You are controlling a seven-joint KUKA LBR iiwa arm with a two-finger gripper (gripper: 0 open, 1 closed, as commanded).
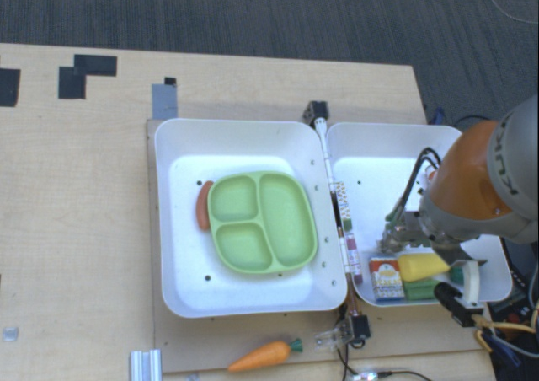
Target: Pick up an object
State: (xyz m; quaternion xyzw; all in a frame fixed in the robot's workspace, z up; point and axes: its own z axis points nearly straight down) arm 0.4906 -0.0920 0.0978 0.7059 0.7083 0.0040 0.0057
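Observation:
My gripper [394, 242] hangs low over the front part of the right bin [370, 177], under the grey and orange wrist. Just in front of it lie a small red and white carton [386, 278], a yellow object [421, 266] and a green piece [421, 291], packed together at the bin's front edge. The gripper sits directly behind the carton and the yellow object; whether it touches either is unclear.
The left bin [181, 202] holds a green divided plate [261, 222] with an orange-red sausage shape [203, 205] along its left side. A toy carrot [263, 356] lies on the bench in front of the bins. The arm covers the right bin's right side.

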